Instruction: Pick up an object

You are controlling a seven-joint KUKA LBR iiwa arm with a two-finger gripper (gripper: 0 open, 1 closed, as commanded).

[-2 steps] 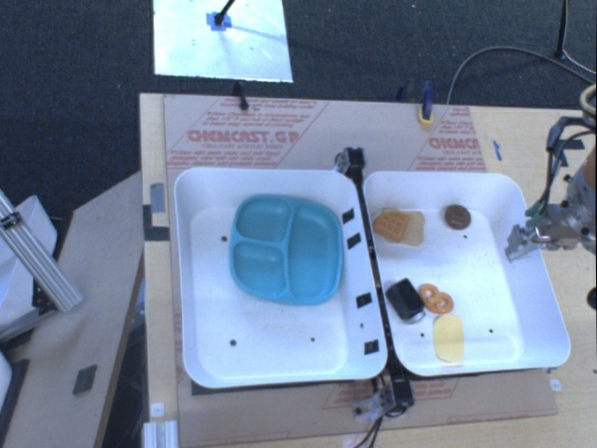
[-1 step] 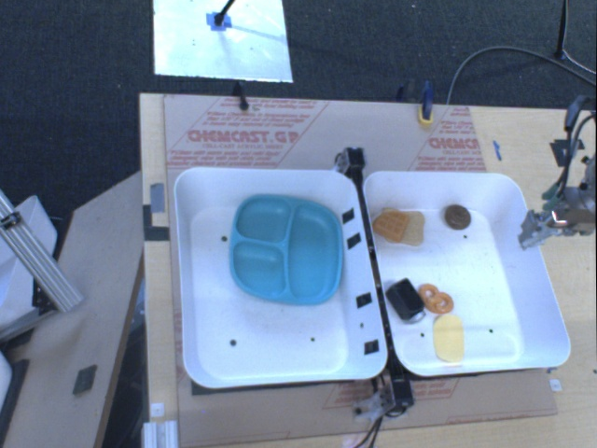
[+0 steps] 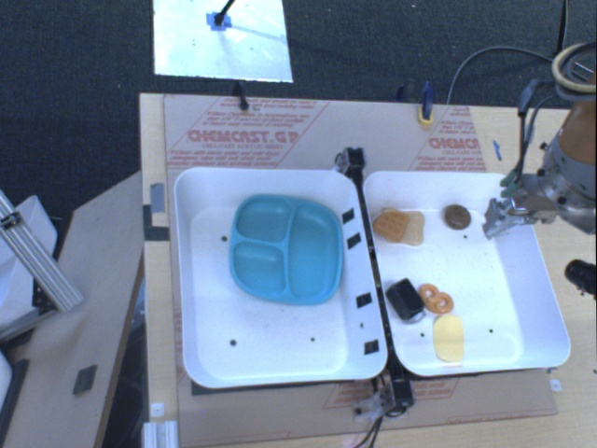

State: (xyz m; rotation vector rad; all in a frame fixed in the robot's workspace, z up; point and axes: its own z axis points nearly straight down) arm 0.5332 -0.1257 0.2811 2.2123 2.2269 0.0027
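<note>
Plate (image 3: 284, 250) in left bin (image 3: 201, 343)

The single camera sat fixed above the counter (image 3: 308, 129), looking down at a slant from some height. It took in both white bins (image 3: 280, 367) whole. The arm (image 3: 574, 161) entered from the frame's right.

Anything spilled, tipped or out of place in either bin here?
Nothing stands out. The blue divided plate lies flat in the left bin; the toast slice, brown disc, black block, pretzel and yellow piece lie apart in the right bin.
</note>
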